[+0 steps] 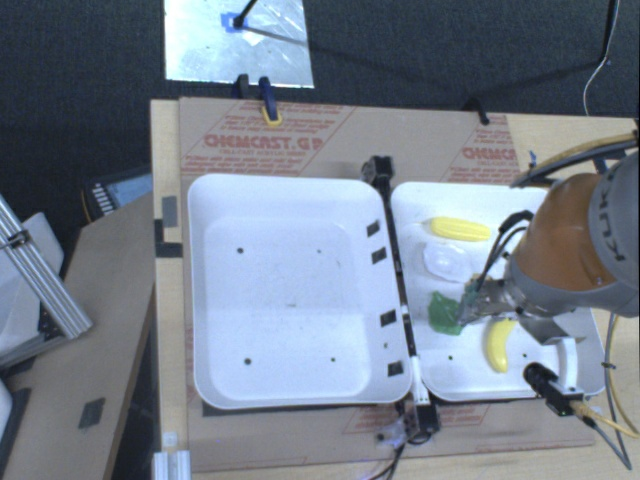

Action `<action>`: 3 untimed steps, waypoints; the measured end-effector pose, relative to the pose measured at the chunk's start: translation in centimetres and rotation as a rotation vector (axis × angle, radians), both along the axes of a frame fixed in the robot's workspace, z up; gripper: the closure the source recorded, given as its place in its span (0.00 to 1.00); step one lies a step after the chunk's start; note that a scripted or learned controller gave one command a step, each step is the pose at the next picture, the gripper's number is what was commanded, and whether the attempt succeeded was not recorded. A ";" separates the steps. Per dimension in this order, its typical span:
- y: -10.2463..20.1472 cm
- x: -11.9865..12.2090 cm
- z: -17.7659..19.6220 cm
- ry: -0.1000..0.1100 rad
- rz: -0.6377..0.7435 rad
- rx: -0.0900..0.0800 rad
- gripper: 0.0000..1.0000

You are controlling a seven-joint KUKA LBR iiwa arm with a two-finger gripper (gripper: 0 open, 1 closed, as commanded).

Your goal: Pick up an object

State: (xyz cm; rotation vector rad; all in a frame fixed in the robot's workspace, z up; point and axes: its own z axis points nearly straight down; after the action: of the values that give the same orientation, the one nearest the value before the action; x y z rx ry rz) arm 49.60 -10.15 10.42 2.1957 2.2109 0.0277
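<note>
Four items in the right shallow white bin (425,380): green block (444,312), clear plastic piece (446,261), yellow corn-shaped toy (460,230), yellow banana (497,346). Gripper (470,306) touches the block; whether it grips is unclear.

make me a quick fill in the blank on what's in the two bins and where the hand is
1. All the loose objects lie in the ____ bin as the camera sees it.
2. The hand is right next to a ____ coloured object.
3. The banana near the front of that bin is ____ in colour.
4. The arm carries an ____ band above its wrist.

Missing words: right; green; yellow; orange
</note>
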 end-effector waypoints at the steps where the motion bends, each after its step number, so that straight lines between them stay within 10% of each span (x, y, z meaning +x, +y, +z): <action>1: 5.0 0.7 24.5 0.010 0.003 0.006 1.00; 3: 18.3 -0.9 28.6 0.027 0.004 0.008 1.00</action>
State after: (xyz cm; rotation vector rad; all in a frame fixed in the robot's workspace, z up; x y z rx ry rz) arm 48.69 8.11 39.02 2.2093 2.2324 0.0075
